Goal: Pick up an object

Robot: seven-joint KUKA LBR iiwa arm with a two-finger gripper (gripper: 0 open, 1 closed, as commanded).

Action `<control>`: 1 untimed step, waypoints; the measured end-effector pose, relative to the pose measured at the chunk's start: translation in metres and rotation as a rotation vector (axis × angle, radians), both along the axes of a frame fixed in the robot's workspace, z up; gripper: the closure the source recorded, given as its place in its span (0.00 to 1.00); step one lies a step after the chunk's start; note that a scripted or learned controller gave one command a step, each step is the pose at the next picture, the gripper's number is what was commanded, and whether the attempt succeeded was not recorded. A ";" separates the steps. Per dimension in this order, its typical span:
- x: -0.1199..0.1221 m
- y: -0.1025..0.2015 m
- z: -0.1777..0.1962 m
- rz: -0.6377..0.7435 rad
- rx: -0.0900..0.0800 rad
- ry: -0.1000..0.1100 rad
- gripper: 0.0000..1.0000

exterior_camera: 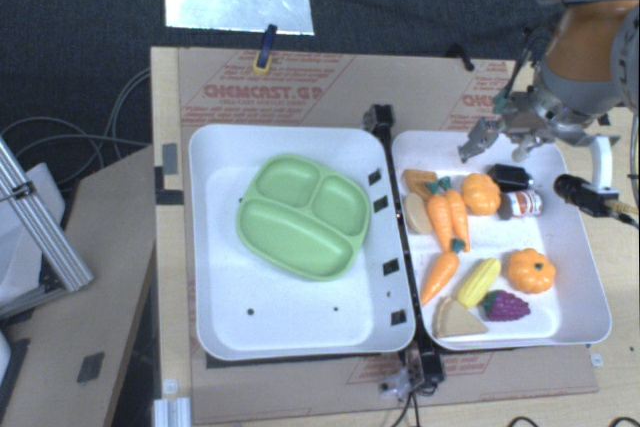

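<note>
The end effector hangs open and holds nothing, above the top edge of the right bin. Below it lie toy foods: carrots, an orange, a small pumpkin, grapes

Toy foods lie loose below the end effector: carrots, two orange pumpkins just below it, corn, purple grapes, small bottle.

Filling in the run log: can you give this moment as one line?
hand: open, above right bin's far edge | held: nothing | right bin: toy food | left bin: green plate | pick: not yet done
</note>
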State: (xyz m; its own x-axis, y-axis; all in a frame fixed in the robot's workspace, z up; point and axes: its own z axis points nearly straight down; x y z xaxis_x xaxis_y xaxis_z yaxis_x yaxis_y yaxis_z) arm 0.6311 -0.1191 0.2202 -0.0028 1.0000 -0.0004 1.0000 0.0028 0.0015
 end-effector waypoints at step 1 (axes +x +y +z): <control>0.003 -0.009 -0.047 -0.002 0.000 0.003 0.00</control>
